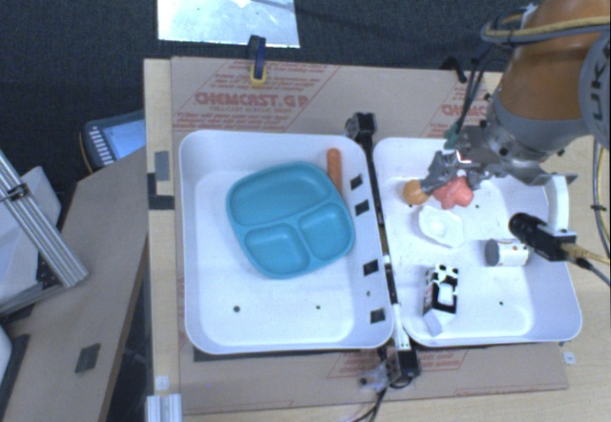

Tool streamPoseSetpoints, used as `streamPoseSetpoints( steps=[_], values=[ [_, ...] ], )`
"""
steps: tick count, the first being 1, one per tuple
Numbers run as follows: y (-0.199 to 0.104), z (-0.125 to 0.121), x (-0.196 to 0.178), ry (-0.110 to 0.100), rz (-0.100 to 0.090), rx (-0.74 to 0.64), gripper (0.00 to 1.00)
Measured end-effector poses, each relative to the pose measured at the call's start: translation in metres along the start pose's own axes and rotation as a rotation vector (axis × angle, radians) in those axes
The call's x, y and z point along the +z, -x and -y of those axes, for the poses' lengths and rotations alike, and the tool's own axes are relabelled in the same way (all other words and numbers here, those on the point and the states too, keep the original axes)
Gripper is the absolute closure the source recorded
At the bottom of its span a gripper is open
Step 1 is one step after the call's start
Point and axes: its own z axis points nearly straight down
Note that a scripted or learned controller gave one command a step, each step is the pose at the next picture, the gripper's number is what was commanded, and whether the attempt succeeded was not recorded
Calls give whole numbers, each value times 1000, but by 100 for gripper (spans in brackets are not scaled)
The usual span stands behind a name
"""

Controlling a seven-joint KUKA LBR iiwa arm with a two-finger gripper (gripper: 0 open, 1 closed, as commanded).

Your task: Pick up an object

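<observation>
Hand low over pink object, object's axis unclear

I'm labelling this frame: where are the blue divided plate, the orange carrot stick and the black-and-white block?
blue divided plate (289, 218), camera view, centre ridge.
orange carrot stick (334, 169), camera view, mid-length.
black-and-white block (443, 288), camera view, top face.
</observation>
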Motion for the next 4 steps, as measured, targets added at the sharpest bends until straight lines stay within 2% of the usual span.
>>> streamPoseSetpoints(
  steps=[1,3,4],
  values=[
    [-55,3,11,-1,0,0,100],
    [-140,34,17,-3,0,1,100],
    [-137,33,17,-1,2,6,0]
  ],
)
